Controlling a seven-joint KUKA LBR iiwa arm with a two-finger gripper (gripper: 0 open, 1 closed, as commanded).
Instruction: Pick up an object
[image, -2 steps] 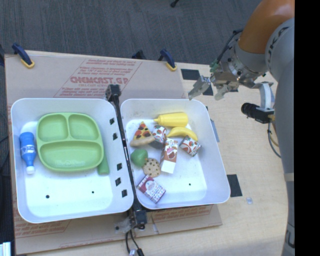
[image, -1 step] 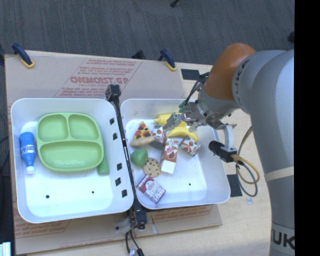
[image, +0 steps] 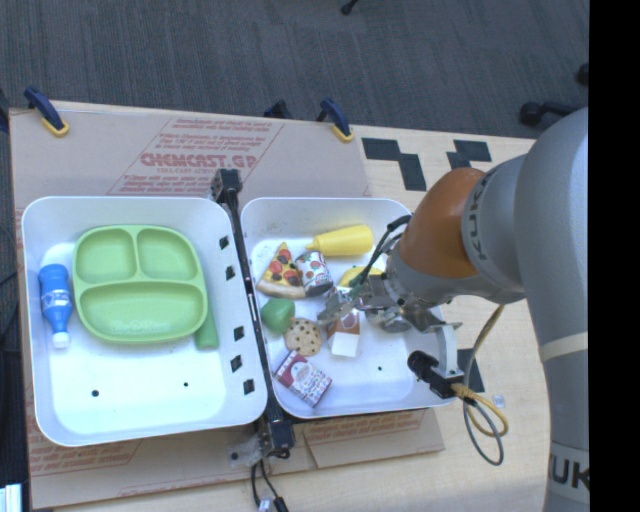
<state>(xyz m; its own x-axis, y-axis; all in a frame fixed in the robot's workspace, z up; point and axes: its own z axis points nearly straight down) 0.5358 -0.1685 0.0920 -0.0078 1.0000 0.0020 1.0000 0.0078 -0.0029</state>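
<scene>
Gripper sits low in the right bin, reaching in from the right under the grey arm with its orange band; the metal parts at its tip lie in among the toys, and whether the jaws are spread or pressed together cannot be told from this angle, nor whether anything is pinched between them. Right at the tip lie a brown-and-white block and a small printed can. Left of the can a pizza slice rests close to the divider between the bins. Farther back a yellow bottle lies on its side, with another yellow piece just nearer and partly hidden by the wrist. Nearer the front, a round cookie lies beside a green ball, and a red-and-white packet lies tilted near the bin's near-left corner.

In the left bin a green divided plate takes up the far half, with a blue bottle lying along its left side and a green stick-like piece at its right edge. Both bins stand on a cardboard sheet held by clamps at its far edge
</scene>
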